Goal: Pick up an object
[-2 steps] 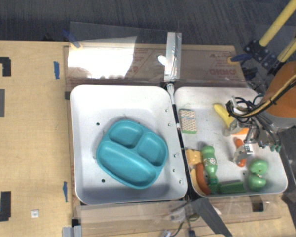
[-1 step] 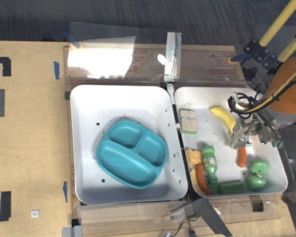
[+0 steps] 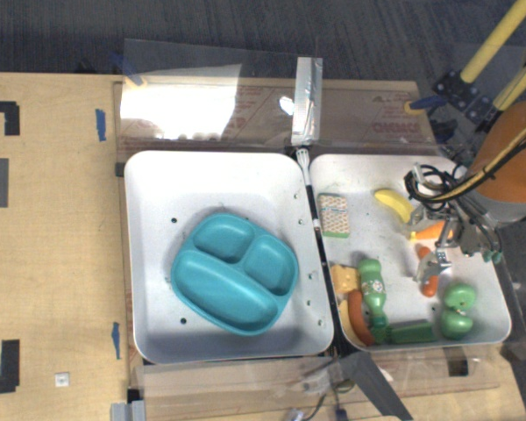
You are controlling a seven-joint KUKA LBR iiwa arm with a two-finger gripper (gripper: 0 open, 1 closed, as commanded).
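Left bin [image 3: 149,200]: white plastic, smooth, slight sheen. Right bin [image 3: 495,323]: same white plastic. Divided plate [image 3: 235,272]: teal plastic, smooth, semi-gloss. Bench [image 3: 44,261]: tan board, matt, wood-like. Clear sheet [image 3: 193,103] behind bins: glossy, glare-lit. Banana [image 3: 393,203]: yellow plastic look, smooth. Green apple [image 3: 458,299]: shiny plastic look. Small card [image 3: 333,215]: printed paper, matt. Blue tape [image 3: 100,123] on bench: matt.

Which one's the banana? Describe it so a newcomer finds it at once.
Look in the right bin, the one crowded with toy food. The banana lies in its upper half, right of the small patterned card and just left of the claw. It is the only yellow, curved piece; its neighbours are green or orange.
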